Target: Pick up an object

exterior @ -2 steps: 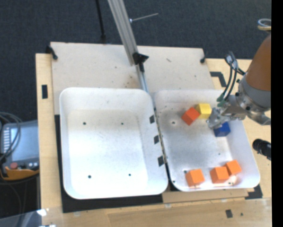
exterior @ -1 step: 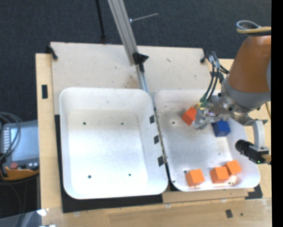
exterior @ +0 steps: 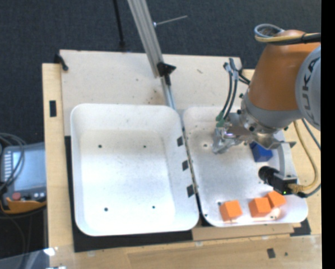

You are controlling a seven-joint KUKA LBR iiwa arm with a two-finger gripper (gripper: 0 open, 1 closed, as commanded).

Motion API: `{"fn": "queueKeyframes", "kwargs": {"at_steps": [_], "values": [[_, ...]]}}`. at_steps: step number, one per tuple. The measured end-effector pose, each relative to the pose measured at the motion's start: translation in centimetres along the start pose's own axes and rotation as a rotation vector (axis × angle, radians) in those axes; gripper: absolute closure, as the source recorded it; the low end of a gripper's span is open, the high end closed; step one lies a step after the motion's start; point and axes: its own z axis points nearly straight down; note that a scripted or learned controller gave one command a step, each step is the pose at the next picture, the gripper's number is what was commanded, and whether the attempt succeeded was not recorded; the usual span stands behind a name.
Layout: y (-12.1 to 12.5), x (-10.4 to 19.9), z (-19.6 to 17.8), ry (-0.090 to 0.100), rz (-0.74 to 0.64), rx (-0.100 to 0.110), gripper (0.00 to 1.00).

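Observation:
My gripper [exterior: 222, 142] hangs over the upper middle of the right bin [exterior: 212, 178], under the orange-banded wrist. A blue object [exterior: 261, 152] lies just right of the gripper, partly hidden by the arm. Two orange blocks [exterior: 231, 210] [exterior: 260, 207] sit along the bin's front edge, well below the gripper. A third orange piece [exterior: 277, 199] rests beside them at the front right corner. Nothing shows between the gripper and the bin floor.
The left bin [exterior: 78, 167] stands beside the right one, with a ridge [exterior: 187, 161] between them. A slanted aluminium pole [exterior: 148, 35] rises behind the bins. Cables and a black connector [exterior: 271, 178] hang at the arm's right side.

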Motion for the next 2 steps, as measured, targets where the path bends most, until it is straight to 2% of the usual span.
{"fn": "queueKeyframes", "kwargs": {"at_steps": [1,2], "values": [[-0.7,4.0,0.9,-0.001,0.002,0.000,1.00],[-1.7,9.4,0.7,0.001,-0.002,0.002,1.00]]}}
